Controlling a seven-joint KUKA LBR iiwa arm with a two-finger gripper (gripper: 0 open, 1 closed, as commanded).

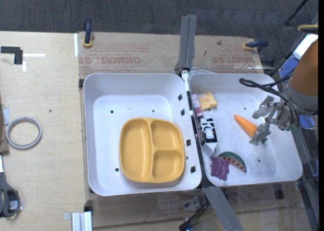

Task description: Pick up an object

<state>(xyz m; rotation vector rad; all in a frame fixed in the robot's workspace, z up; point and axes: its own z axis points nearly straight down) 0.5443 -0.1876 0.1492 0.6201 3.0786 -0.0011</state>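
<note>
Gripper [262, 121] hangs over the right bin [283, 171], fingers apart, nothing in them; carrot [245, 125] just at its 9 o'clock; watermelon slice [234, 160] down at 7.

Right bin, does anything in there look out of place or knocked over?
Nothing looks spilled or damaged. The cheese, carrot, grapes and watermelon slice lie loose in the right bin. A black-and-white packet rests against the divider wall, slightly askew.
</note>
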